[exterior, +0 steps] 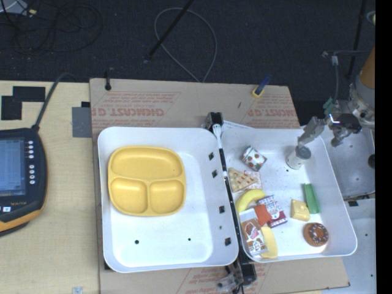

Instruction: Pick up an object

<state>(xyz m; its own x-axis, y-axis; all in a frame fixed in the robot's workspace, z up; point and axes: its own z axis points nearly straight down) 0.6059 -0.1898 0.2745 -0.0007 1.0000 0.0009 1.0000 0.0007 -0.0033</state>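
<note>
Gripper low over the right bin's upper part, jaws' state not discernible — waffle, banana, cheese wedge, green block and donut lie below it in that bin, yellow tray in left bin.

My bench carries a brown cardboard sheet printed with reversed red lettering. Two shallow white bins rest on that sheet, touching side by side: the left bin and the right bin. A teach pendant lies on the bench at far left.
</note>
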